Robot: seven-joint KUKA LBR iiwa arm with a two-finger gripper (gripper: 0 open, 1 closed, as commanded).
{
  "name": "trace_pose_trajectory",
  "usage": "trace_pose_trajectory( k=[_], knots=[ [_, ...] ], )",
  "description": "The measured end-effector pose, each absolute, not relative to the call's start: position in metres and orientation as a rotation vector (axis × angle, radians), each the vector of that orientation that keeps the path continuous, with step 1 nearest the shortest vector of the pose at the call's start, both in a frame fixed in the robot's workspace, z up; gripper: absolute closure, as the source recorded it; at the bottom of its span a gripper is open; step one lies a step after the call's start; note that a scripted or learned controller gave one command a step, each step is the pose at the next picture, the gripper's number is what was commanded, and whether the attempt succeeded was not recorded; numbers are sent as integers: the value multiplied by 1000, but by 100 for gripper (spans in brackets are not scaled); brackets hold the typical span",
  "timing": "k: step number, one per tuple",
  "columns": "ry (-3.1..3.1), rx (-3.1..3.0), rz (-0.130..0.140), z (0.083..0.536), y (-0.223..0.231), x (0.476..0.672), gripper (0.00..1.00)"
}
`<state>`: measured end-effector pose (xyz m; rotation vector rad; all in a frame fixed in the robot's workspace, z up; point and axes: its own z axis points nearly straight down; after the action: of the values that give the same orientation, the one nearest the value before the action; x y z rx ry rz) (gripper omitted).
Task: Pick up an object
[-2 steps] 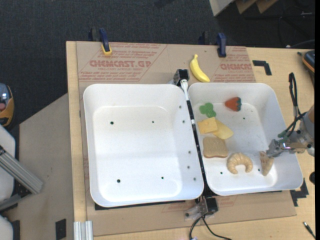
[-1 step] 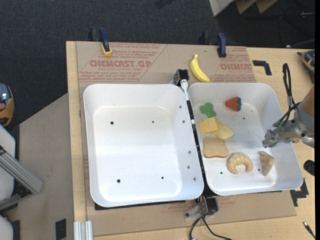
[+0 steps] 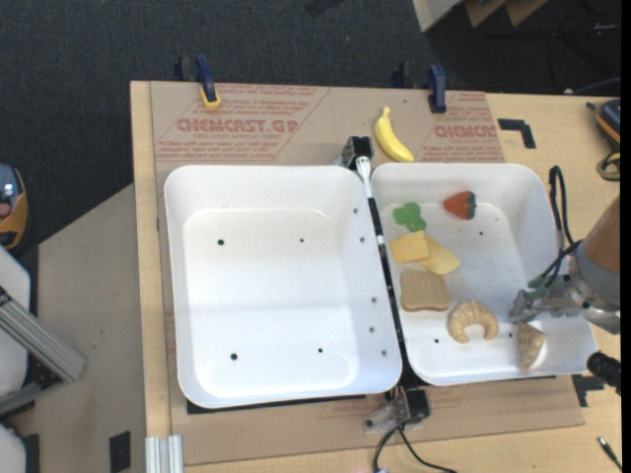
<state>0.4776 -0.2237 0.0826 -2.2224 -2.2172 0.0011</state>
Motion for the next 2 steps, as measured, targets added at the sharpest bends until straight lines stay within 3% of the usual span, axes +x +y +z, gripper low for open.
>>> trace_pose_trajectory(
  k=[1,2],
  knots=[
    [-2238,-2221,-10,169,-184,543,100],
    [-2212,-2223,3,81,-198,483,100]
  ],
)
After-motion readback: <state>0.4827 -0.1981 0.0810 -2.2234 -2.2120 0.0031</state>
